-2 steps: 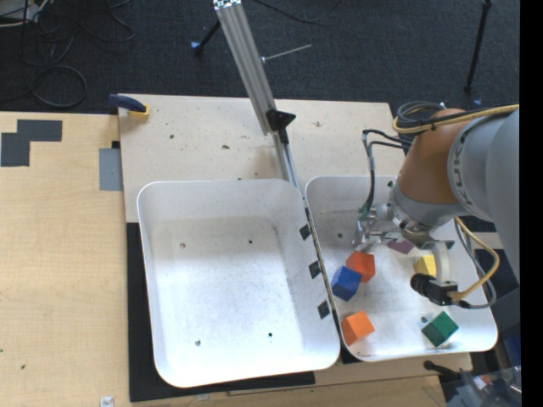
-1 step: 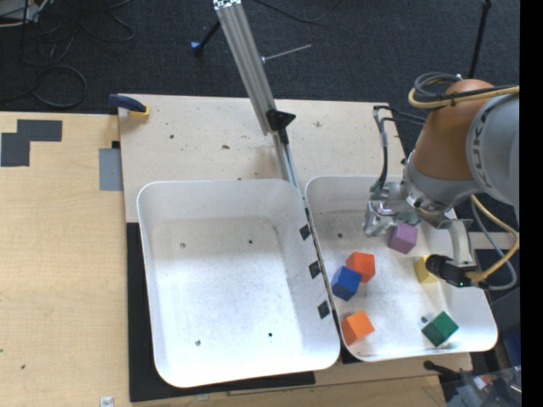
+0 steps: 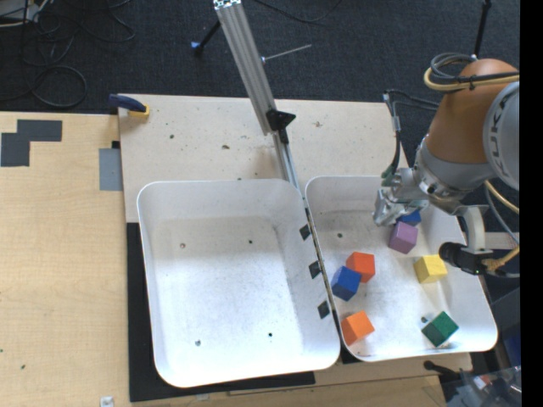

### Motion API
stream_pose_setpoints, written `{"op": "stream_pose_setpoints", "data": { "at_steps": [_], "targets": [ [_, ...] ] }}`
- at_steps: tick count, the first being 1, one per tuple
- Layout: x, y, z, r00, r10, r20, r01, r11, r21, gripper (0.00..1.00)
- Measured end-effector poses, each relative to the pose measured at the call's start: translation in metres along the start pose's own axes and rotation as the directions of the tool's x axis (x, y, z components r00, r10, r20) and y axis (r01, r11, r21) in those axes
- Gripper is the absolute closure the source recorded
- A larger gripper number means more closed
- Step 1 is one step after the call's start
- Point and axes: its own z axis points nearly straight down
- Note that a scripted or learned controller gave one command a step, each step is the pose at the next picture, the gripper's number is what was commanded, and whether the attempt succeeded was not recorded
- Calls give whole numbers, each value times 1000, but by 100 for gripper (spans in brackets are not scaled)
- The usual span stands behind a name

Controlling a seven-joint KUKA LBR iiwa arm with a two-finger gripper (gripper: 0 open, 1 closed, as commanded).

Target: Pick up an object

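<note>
The gripper (image 3: pixel 392 208) hangs low in the right bin (image 3: pixel 339 195) near its far rim, just beside the purple cube (image 3: pixel 403 236); whether it is grasping anything, I cannot tell. Open floor lies left of it, before the red cube (image 3: pixel 361 264) and blue cube (image 3: pixel 345 282). The yellow cube (image 3: pixel 430 268) and green cube (image 3: pixel 439 328) sit toward the right rim.

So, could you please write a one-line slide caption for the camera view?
KUKA arm's gripper lowered into the right bin beside a purple cube, among scattered coloured cubes.

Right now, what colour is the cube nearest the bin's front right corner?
Green, seen from the overhead camera.
</note>
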Motion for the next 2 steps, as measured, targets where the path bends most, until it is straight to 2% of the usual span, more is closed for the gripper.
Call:
{"op": "stream_pose_setpoints", "data": {
  "at_steps": [1,2],
  "targets": [
    [58,-23,-3,1000,-4,-3,4,1000,6,100],
    [101,-32,-2,1000,-3,-3,3,1000,7,100]
  ]
}}
